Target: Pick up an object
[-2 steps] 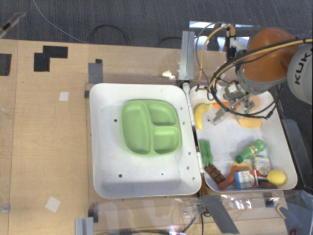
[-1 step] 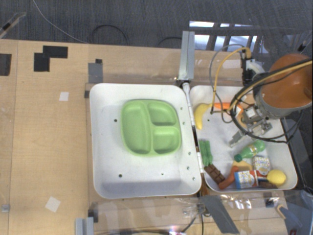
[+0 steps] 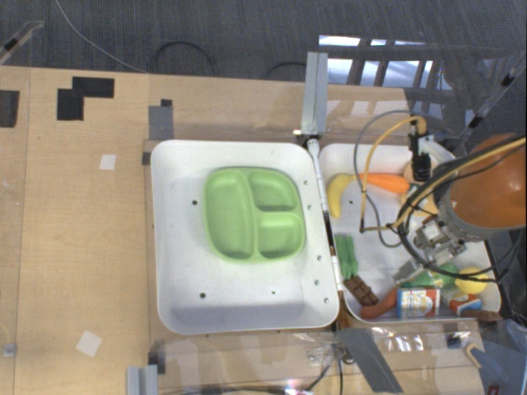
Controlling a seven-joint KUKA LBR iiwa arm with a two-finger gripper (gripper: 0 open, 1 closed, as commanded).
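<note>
The right bin (image 3: 380, 257) holds toy food. A yellow banana (image 3: 338, 194) and an orange carrot (image 3: 385, 183) lie at its far end, and a green pod (image 3: 348, 256) lies along its left wall. At the near end are a brown chocolate piece (image 3: 360, 288), a reddish sausage (image 3: 379, 304), a blue-labelled can (image 3: 418, 301) on its side and a yellow lemon (image 3: 471, 281). My gripper (image 3: 424, 257) hangs low over the middle right of this bin, just above the can. The wrist and cables hide its tips.
The left bin (image 3: 189, 303) bears a green divided plate (image 3: 253, 214). A metal divider (image 3: 324, 212) runs between the bins. Yellow and black cables (image 3: 370, 171) loop over the carrot. The orange-banded arm (image 3: 494, 188) covers the right bin's right side.
</note>
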